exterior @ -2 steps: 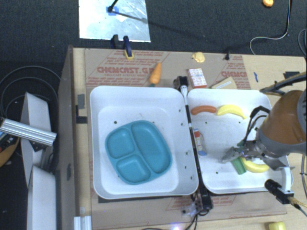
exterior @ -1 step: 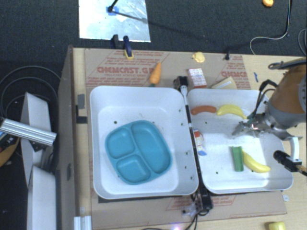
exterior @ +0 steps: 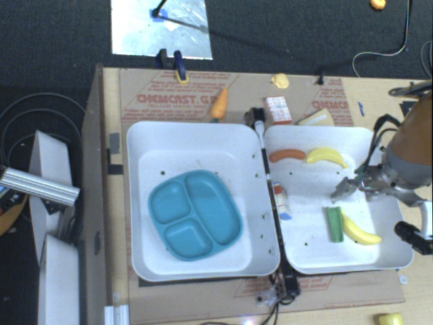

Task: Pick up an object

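White plastic bins sit side by side on a cardboard-covered bench, the left bin (exterior: pixel 145 202) holding a blue divided tray (exterior: pixel 195 213) and the right bin (exterior: pixel 318 259) scattered with toy food. At the right edge of the frame the grey arm (exterior: pixel 409 158) reaches in, its gripper (exterior: pixel 344 190) low over the middle of the right bin with nothing seen between its fingers; whether they are apart or together cannot be told from this angle. The nearest candidates lie just below the gripper in the picture: a green stick (exterior: pixel 333 223), its long axis running up and down the frame, and a yellow banana (exterior: pixel 360 231) beside it, angled toward the lower right. A second banana (exterior: pixel 326 156) and a reddish sausage (exterior: pixel 287 156) rest nearer the top of the bin, up and to the left of the gripper. Judged from this layout, the green stick is the shortest reach, and a grasp would likely close across its narrow width.
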`<state>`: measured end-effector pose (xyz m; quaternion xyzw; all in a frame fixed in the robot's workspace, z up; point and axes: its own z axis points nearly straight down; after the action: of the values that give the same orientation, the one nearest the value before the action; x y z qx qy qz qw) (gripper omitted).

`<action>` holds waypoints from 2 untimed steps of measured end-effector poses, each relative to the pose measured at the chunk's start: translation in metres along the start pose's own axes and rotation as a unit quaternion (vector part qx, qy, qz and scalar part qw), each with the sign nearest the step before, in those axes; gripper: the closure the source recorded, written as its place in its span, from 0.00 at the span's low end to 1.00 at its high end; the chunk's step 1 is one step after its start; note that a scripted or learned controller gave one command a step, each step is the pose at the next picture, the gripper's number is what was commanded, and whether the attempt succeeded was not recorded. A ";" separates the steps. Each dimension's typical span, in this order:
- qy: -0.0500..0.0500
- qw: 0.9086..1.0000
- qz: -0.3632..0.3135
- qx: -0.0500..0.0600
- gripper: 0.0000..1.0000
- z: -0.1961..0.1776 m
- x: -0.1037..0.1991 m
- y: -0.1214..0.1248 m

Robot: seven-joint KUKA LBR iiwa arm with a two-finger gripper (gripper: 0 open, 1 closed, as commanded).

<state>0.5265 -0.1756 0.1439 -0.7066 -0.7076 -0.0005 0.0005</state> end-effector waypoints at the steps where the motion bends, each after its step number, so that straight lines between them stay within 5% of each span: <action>1: 0.001 1.000 0.000 0.001 0.00 0.062 0.039 -0.039; 2: -0.004 1.000 -0.002 -0.008 0.00 0.034 -0.022 0.081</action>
<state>0.6072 -0.1979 0.1100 -0.7048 -0.7093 -0.0028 -0.0080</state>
